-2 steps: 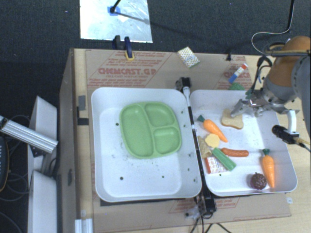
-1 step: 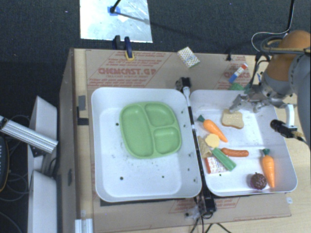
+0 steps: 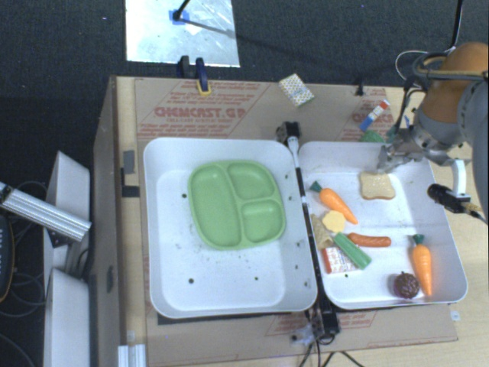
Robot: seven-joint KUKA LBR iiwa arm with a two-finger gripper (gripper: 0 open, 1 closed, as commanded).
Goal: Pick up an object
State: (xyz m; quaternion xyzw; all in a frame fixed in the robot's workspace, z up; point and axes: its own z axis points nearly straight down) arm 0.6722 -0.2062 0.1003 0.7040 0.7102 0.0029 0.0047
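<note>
Overhead, gripper (image 3: 386, 159) at right bin's (image 3: 451, 239) far edge, just above bread slice (image 3: 377, 186), finger state unclear

Bins (image 3: 176, 281): smooth white plastic, slight gloss. Green tray (image 3: 235, 203), frame centre: matt plastic. Bench board (image 3: 199, 109): brown cardboard, printed, matt. Upper-left sheet (image 3: 182, 21): shiny foil-like. Food toys (image 3: 337, 203), right: smooth plastic. Floor (image 3: 53, 52): dark, rough carpet-like.

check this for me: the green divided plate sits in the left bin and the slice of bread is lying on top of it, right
Not quite. The green divided plate does sit in the left bin, but the slice of bread is not on it. The camera view shows the bread lying in the right bin, just below the claw.
</note>
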